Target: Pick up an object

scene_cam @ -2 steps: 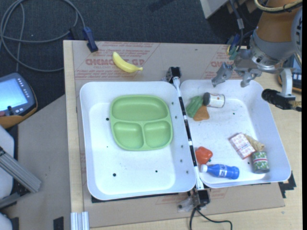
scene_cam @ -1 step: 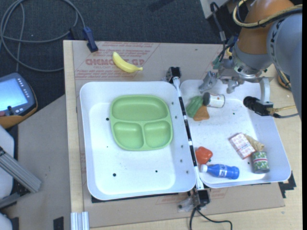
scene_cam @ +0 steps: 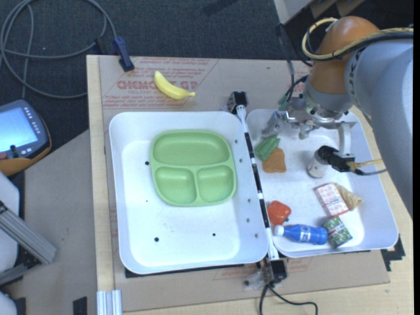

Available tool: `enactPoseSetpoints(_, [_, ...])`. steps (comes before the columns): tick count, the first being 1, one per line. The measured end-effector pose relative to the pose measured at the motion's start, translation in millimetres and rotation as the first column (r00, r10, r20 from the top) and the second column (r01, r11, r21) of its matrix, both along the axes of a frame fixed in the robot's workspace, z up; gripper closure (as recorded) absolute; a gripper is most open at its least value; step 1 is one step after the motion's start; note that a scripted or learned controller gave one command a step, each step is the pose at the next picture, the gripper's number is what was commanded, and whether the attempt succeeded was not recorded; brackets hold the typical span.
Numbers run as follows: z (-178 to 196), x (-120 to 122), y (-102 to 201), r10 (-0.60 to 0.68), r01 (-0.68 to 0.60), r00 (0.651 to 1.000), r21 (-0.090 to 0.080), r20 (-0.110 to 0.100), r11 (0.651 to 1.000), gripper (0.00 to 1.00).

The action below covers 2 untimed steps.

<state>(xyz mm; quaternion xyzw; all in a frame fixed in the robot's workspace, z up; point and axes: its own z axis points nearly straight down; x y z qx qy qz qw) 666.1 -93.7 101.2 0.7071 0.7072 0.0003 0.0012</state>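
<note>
My gripper (scene_cam: 293, 122) hangs over the far left part of the right bin (scene_cam: 374, 238), below the grey wrist with its orange band. Just in front of it and to the left lie a green leafy item (scene_cam: 267, 147) and an orange wedge (scene_cam: 274, 162). Nothing can be seen held in the gripper. Nearer the front of the same bin are a red pepper (scene_cam: 279, 210), a blue bottle (scene_cam: 304, 233), a small green packet (scene_cam: 338, 231) and a red-and-white snack packet (scene_cam: 331, 199) beside a tan piece (scene_cam: 352, 201).
The left bin (scene_cam: 131, 228) holds a green divided plate (scene_cam: 193, 166). A yellow banana (scene_cam: 172, 87) lies on the cardboard behind the bins, with a blue clip (scene_cam: 123, 53) at the far left corner. A ridge (scene_cam: 252, 169) separates the two bins.
</note>
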Motion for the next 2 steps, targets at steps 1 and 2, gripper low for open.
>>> enactPoseSetpoints(1, [-12.4, -14.9, 1.7, -0.001, 0.001, 1.0, 0.001, 0.007, 1.0, 0.0])
enactPoseSetpoints(2, [-12.7, -68.5, 0.4, -0.001, 0.001, 1.0, 0.001, 0.006, 1.0, 0.0])
